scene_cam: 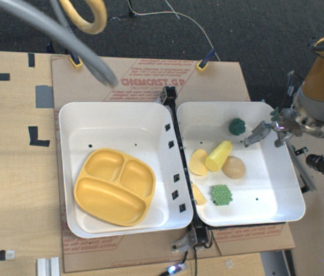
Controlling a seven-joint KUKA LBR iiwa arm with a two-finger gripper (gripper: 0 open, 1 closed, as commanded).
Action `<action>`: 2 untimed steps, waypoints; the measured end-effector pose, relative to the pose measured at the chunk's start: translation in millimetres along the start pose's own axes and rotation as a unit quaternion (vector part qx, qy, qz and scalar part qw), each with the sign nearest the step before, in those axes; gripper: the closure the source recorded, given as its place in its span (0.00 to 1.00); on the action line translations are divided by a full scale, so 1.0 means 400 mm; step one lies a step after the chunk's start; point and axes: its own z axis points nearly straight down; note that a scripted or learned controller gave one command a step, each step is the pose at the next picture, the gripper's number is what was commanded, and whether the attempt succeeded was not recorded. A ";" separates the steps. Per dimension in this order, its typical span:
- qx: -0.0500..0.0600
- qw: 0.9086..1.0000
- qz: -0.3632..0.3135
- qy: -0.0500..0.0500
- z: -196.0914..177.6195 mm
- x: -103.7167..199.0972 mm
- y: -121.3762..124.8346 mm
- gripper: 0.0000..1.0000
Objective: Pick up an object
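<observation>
The right bin (277, 211) holds several small objects: a dark green ball (237, 126), a yellow cylinder (218, 155), a flat yellow piece (198, 162), a tan rounded object (234, 167), a green bumpy piece (221, 195) and a yellow sliver (199, 195) by the left wall. My gripper (266, 139) hangs over the bin's right side, to the right of the green ball and apart from it. Its fingers (255, 135) are spread open, and nothing sits between them.
The left bin (70, 125) holds a yellow divided tray (114, 186). A black divider (175, 154) runs between the bins. A grey hose (64, 30) and a yellow loop (84, 4) cross the upper left. The bins rest on cardboard (150, 82).
</observation>
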 end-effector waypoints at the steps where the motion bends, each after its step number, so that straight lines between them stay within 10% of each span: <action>1: -0.005 1.000 -0.002 -0.001 -0.017 0.001 0.007 0.00; 2: -0.003 1.000 -0.002 -0.001 0.110 0.019 -0.009 0.00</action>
